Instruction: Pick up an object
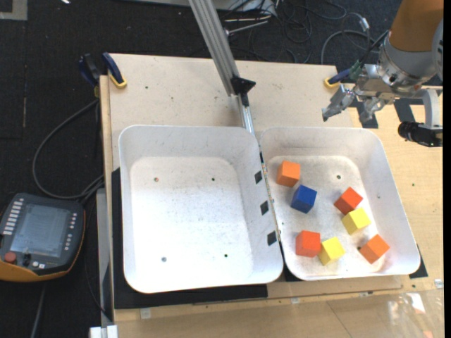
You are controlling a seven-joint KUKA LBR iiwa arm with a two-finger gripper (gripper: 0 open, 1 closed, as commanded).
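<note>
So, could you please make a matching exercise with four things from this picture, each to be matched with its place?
Things:
1. blue cube
2. end effector
3. handheld controller
4. left bin

Places:
A. on the dark floor, left of the bench
B. above the far rim of the right bin, with nothing between its fingers
C. in the right bin, just below an orange cube
D. beside the bin that holds all the cubes

Pairs: 1-C, 2-B, 3-A, 4-D
</note>
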